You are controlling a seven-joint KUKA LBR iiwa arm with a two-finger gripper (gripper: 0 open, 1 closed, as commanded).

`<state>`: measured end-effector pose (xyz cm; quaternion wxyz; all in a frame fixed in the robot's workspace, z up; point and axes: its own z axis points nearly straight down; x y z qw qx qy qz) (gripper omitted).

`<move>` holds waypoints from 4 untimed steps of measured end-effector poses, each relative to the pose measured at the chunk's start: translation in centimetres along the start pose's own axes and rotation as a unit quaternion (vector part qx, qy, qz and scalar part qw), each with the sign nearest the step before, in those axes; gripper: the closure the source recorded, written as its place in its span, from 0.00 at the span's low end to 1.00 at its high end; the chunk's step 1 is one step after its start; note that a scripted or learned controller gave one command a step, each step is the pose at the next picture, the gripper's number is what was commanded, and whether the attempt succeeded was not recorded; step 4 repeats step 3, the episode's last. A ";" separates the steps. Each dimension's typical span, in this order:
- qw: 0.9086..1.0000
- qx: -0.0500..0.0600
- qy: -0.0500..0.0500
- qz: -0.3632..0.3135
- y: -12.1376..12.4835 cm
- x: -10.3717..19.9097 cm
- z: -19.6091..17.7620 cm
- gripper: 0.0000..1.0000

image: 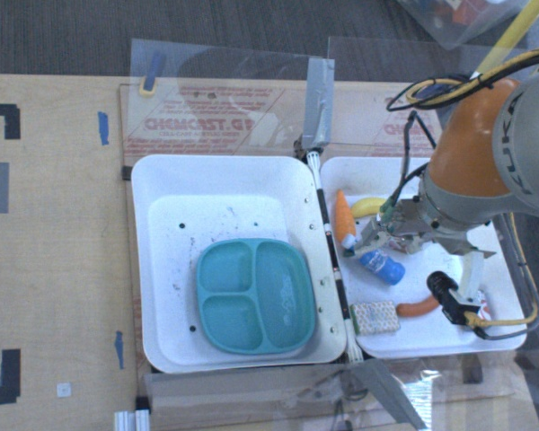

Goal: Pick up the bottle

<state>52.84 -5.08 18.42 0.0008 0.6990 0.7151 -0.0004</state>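
Currently end effector (378, 235) over right bin (431, 338), just beside orange bottle (343, 216).

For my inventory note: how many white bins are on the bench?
2. The left bin holds a teal plate; the right bin, beside it, lies partly under the arm. None seems hidden.

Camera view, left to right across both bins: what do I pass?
Teal divided plate → orange bottle → blue cylinder → reddish sausage. Banana and sponge overlap the cylinder sideways, so omitted.

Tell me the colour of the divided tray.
The divided tray is teal; camera view shows it best.
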 end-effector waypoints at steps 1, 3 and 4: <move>0.993 0.000 0.001 0.119 -0.4 -5.0 9.6 0.00; 0.989 0.001 0.000 0.145 8.2 -1.2 -4.9 1.00; 0.989 0.001 0.000 0.145 8.2 -1.2 -4.9 1.00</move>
